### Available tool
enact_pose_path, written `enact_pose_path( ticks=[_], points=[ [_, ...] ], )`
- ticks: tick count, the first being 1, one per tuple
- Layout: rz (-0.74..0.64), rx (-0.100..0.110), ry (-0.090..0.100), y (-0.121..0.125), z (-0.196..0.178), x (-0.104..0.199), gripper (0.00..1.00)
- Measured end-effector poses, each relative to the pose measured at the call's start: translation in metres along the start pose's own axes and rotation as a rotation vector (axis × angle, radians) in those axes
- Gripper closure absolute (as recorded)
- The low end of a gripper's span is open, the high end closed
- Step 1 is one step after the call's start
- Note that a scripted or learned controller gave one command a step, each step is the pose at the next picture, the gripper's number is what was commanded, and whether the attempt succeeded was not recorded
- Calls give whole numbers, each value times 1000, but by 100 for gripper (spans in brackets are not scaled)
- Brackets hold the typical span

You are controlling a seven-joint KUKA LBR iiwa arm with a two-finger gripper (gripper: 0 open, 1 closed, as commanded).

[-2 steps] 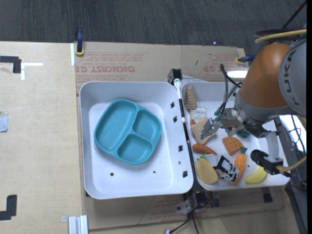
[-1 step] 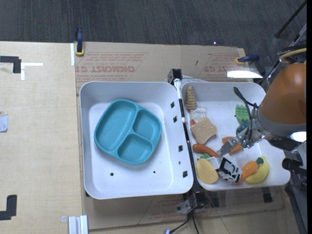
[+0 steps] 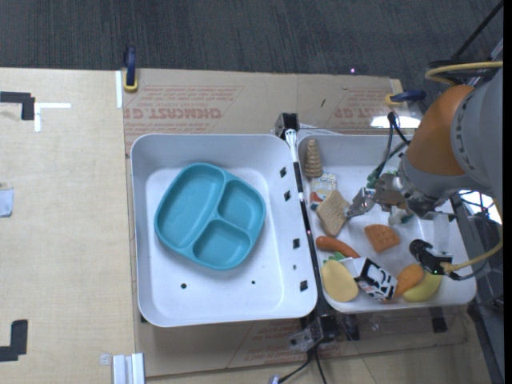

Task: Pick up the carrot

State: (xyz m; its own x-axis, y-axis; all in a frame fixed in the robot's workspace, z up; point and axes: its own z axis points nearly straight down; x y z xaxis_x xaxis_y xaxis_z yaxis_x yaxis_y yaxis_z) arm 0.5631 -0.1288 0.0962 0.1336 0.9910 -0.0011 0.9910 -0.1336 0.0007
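Fingers (image 3: pixel 362 205) hover apart just above the bread slice (image 3: pixel 331 213), clear of the carrot (image 3: pixel 338 246).

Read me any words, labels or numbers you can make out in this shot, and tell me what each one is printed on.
Red lettering on the cardboard sheet behind the left bin: upside down and blurred, not readable.
Red lettering on the cardboard flap behind the right bin: too blurred to read.
Small white packet in the right bin: coloured print, too small to read.
Black-and-white item: pattern, no readable text.

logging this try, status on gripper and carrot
Gripper low over right bin, holding nothing seen. Carrot lying free below it. Bread slice crowds alongside.
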Motion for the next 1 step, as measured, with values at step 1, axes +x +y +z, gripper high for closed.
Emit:
enact_pose_path(
  ticks=[1],
  points=[
    [-134,2,1,-67,5,-51,0]
  ],
)
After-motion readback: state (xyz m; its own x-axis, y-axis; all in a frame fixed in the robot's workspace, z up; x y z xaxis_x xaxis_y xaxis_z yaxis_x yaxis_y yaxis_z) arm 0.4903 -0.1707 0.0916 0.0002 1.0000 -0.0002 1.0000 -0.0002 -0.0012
